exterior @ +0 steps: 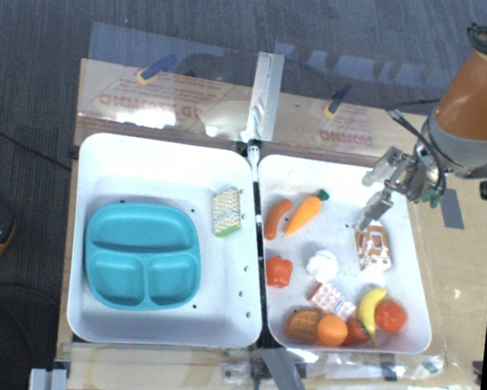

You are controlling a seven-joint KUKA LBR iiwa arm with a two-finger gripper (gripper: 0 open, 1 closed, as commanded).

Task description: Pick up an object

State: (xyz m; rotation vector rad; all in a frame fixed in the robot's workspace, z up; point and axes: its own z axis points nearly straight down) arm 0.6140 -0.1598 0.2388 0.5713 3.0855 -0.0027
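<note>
We see our arm (478, 94) reaching in from the right, its grey body topped by the orange band (481, 86) above the wrist. The wrist is bent downward and to the left, so that our hand (381, 197) hangs low at the end of it. Its two fingers (373, 211) point down and leftward, standing slightly apart, with nothing between them.

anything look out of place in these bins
One thing: a sponge lies alone in the left bin beside the teal divided plate, while the toy food is piled in the right bin. Nothing looks spilled or damaged.
</note>
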